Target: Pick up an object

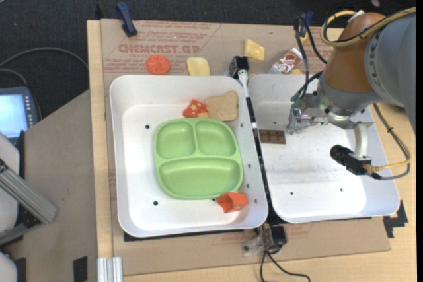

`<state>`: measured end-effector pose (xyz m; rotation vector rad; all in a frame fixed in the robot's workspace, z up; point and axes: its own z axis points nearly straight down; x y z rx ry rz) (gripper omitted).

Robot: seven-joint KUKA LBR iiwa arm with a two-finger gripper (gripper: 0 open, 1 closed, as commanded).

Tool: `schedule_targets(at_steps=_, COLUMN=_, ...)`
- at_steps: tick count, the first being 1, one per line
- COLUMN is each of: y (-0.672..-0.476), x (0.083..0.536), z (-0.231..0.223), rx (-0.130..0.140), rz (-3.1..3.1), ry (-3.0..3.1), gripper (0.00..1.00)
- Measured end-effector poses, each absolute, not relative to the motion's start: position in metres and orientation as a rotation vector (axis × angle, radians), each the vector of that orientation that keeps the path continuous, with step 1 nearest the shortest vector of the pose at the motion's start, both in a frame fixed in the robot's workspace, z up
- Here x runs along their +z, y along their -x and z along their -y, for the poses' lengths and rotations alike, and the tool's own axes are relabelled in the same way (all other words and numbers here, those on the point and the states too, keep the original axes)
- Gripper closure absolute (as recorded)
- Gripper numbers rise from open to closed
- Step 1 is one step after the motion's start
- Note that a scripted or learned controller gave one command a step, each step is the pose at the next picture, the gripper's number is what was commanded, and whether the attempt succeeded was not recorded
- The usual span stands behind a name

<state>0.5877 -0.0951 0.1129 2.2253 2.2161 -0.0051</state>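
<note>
Plainly, a flat brown rectangular chocolate bar (pixel 271 137) lies in the right bin (pixel 317 201), against its left wall. Just beside it, right, hangs the metallic gripper (pixel 295 121); whether it is clenched is hard to make out. A glossy green sectioned plate (pixel 197 158) sits in the left bin (pixel 129 162).

Red print on the cardboard sheet (pixel 198 43) under the bins reads "CHEMCAST". The letters after it are unclear. The smaller lines cannot be read.
</note>
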Motion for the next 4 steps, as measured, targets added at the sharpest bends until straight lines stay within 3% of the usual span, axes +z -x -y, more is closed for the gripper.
schedule_targets(at_steps=1, y=-0.588, x=0.117, z=0.092, rx=0.001, rz=-2.219, ry=-2.221, gripper=0.0)
schedule_targets(at_steps=2, y=-0.599, x=0.086, z=0.133, rx=0.005, rz=-2.216, ry=-2.222, gripper=0.0)
schedule_targets(at_steps=3, y=-0.562, x=0.191, z=0.057, rx=0.014, rz=-2.226, ry=-2.209, gripper=0.0)
schedule_targets(at_steps=4, y=-0.551, x=0.08, z=0.095, rx=-0.005, rz=-2.219, ry=-2.228, gripper=0.0)
